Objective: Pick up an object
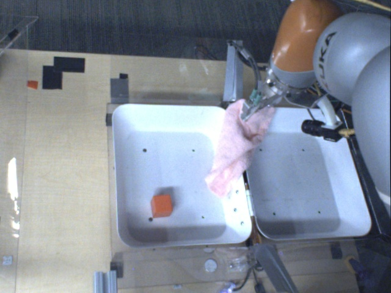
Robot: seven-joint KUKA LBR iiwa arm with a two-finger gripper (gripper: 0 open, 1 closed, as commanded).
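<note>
A pink cloth (235,148) hangs from my gripper (252,110) above the divide between the two bins, its lower end trailing over the right edge of the left bin (134,182). The gripper is shut on the cloth's top corner. A small orange cube (162,206) lies on the floor of the left bin near its front left. The right bin (311,182) lies under the arm.
Black blocks (58,71) and a small orange piece (32,85) sit on the wooden bench at the far left. A metal post (232,72) stands behind the bins. The grey arm with its orange band (302,29) fills the upper right.
</note>
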